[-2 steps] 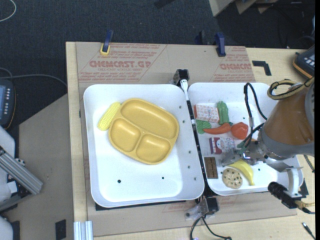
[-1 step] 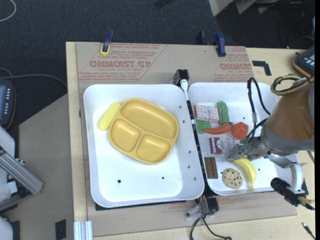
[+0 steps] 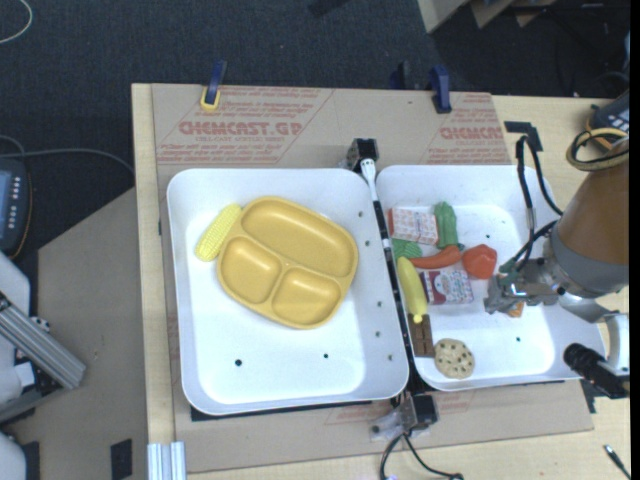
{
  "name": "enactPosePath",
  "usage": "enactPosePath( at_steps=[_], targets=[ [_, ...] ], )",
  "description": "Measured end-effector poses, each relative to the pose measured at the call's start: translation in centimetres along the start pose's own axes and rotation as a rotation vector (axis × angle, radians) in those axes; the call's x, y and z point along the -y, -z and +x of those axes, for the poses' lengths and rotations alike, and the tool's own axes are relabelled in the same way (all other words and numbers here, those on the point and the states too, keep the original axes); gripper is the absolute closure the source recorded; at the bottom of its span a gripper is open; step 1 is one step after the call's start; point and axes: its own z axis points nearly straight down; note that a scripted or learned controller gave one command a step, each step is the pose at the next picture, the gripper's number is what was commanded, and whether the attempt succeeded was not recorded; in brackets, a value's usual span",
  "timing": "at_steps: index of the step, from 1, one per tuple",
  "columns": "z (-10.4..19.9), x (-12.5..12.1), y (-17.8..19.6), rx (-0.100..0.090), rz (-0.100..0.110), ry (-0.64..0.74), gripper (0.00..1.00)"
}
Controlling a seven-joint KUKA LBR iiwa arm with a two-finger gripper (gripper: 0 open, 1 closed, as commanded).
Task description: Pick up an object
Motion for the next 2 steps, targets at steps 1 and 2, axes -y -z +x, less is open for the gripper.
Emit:
enactPosePath(
  at_steps=[1, 2],
  targets=[
    [-0.4, 0.8, 4.9, 0.0, -0.001, 0.0, 1.0],
    [-0.5, 0.6, 7.7, 0.0, -0.001, 0.001, 1.0]
  ],
)
